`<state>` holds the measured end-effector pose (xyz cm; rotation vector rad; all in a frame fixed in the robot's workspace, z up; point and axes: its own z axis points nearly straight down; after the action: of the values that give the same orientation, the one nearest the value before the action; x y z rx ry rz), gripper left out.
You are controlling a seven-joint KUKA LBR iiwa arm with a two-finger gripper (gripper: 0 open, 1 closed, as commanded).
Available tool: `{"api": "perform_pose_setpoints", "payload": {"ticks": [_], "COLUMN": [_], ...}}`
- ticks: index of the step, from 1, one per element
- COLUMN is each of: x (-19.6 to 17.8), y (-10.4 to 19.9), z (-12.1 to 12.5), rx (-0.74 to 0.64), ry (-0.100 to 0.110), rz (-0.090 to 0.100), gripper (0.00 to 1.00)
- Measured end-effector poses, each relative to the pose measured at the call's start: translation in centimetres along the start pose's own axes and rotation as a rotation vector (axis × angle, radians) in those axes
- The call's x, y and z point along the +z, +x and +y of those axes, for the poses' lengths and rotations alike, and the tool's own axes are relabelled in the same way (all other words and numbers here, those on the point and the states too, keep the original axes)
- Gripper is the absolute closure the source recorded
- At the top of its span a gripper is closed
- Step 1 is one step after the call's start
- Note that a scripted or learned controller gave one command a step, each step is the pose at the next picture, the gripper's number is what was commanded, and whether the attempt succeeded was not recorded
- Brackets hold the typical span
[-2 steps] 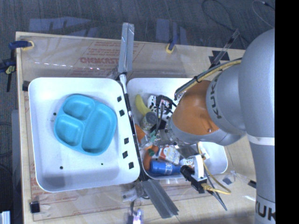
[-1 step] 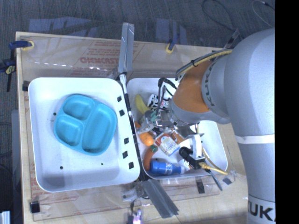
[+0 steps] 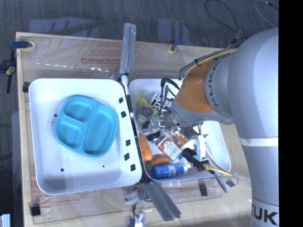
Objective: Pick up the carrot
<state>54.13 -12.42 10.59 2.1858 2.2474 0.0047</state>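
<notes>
The carrot (image 3: 145,147) is an orange stick lying lengthwise against the left wall of the right bin (image 3: 218,141), near its front. My gripper (image 3: 158,122) hangs low over the clutter in the middle of that bin, just behind and to the right of the carrot. The grey arm with its orange band (image 3: 195,94) comes in from the right and covers the back of the bin. Nothing can be seen lifted off the pile.
A blue bottle (image 3: 170,171) and a red item (image 3: 160,160) lie at the front of the right bin. A red and white packet (image 3: 171,146) and a yellow piece (image 3: 143,100) sit nearby. The left bin (image 3: 42,141) holds a blue divided plate (image 3: 87,125).
</notes>
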Motion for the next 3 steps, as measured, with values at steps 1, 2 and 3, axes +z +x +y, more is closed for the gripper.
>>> {"api": "perform_pose_setpoints", "payload": {"ticks": [1, 2, 3], "x": [0.8, 0.2, -8.6], "y": [0.6, 0.6, 9.2], "z": [-3.7, -6.0, -4.1], "rx": [-0.307, -0.257, -0.475], "ry": [-0.012, -0.009, 0.004], "rz": [-0.013, -0.007, 0.003], "gripper": [1.00, 1.00, 1.00]}}
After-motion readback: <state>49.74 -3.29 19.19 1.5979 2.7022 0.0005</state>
